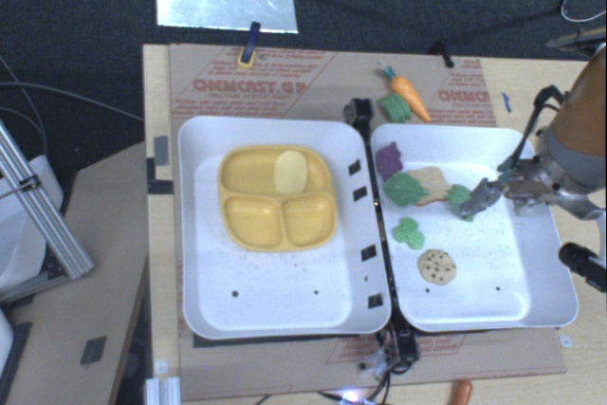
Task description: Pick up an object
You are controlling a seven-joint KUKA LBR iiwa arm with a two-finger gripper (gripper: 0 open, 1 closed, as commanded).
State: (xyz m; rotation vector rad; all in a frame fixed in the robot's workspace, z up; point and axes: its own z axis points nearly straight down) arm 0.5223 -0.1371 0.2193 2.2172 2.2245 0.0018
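The grey arm [574, 142] reaches in from the right, pincer [477, 200] low.

One fixed camera, high above the desk [313, 76], looking down at a slant.

We look from well back, far enough to take in both white bins whole: the left bin [204, 299] near the middle of our frame, the right bin [531, 299] beside it. The arm [577, 133] comes in from our right edge, and dark floor runs along the top.
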